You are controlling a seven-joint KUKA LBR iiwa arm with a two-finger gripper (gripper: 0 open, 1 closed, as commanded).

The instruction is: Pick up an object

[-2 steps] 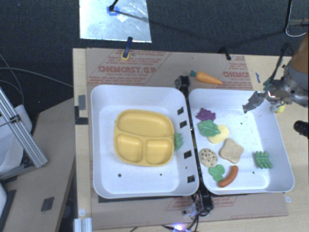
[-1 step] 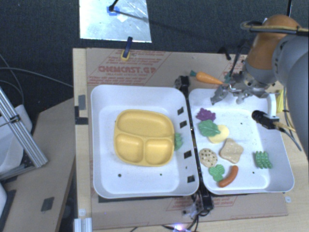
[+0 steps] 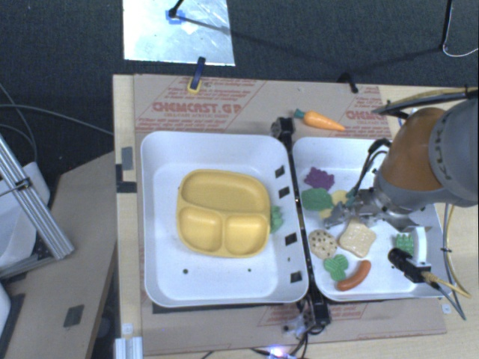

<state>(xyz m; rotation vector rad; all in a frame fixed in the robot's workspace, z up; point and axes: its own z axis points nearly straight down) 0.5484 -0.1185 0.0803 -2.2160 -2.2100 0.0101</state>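
The right bin (image 3: 374,149) holds several toy foods: a purple grape bunch (image 3: 319,176), a green leaf (image 3: 316,198), a small yellow piece (image 3: 340,197), a spotted cookie (image 3: 322,243), a slice of toast (image 3: 357,238), a green broccoli (image 3: 336,266), a sausage (image 3: 354,274) and a green piece (image 3: 405,241). My gripper (image 3: 338,214) hangs low over the middle of this bin, just above the toast and right of the leaf. The wrist and arm hide part of the bin behind it.
In the left bin (image 3: 161,200) lies a yellow divided plate (image 3: 223,212), with a small green item (image 3: 277,218) at its right side. A toy carrot (image 3: 318,120) lies on the cardboard behind the right bin. A divider with black clips (image 3: 296,200) separates the bins.
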